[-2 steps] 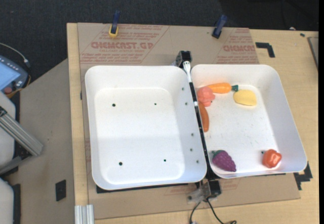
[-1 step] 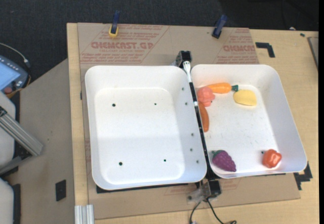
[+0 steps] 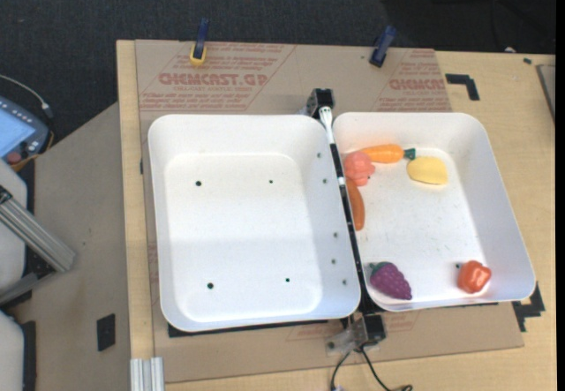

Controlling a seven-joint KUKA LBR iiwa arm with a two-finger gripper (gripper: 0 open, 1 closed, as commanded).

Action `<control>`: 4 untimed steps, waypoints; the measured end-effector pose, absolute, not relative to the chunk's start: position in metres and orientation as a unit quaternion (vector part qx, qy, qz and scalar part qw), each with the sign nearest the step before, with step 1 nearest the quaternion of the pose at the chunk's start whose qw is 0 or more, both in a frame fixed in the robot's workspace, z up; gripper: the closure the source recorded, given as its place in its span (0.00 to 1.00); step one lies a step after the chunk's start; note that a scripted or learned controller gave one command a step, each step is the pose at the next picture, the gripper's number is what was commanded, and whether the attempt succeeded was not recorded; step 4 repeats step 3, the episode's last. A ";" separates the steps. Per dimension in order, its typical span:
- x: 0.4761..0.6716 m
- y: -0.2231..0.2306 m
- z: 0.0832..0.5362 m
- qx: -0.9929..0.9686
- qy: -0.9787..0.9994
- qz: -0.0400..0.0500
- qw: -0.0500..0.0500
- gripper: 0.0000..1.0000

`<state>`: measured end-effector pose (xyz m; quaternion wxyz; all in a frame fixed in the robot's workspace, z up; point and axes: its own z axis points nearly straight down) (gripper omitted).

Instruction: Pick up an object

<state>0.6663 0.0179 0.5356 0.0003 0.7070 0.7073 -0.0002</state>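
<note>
The right bin [image 3: 494, 186] holds several toy foods. A carrot [image 3: 383, 153] lies near its far left, pointing right, with a yellow lemon [image 3: 427, 170] beside it. A pink piece [image 3: 358, 167] sits against the left wall, above a second orange carrot [image 3: 356, 206] that runs down along that wall. A purple bunch of grapes [image 3: 389, 281] rests at the near left corner and a red pepper [image 3: 474, 276] at the near right.
The left bin [image 3: 177, 204] sits beside the right one on a cardboard sheet [image 3: 265, 71]. Clamps [image 3: 199, 43] hold the sheet at the far edge. A black fitting [image 3: 320, 101] joins the bins at the back.
</note>
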 end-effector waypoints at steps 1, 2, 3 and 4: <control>0.666 0.035 0.535 0.707 0.707 0.000 0.000 1.00; 0.666 0.044 0.535 0.707 0.707 0.000 0.001 1.00; 0.667 0.064 0.535 0.707 0.707 0.001 0.001 1.00; 0.667 0.064 0.535 0.707 0.707 0.001 0.001 1.00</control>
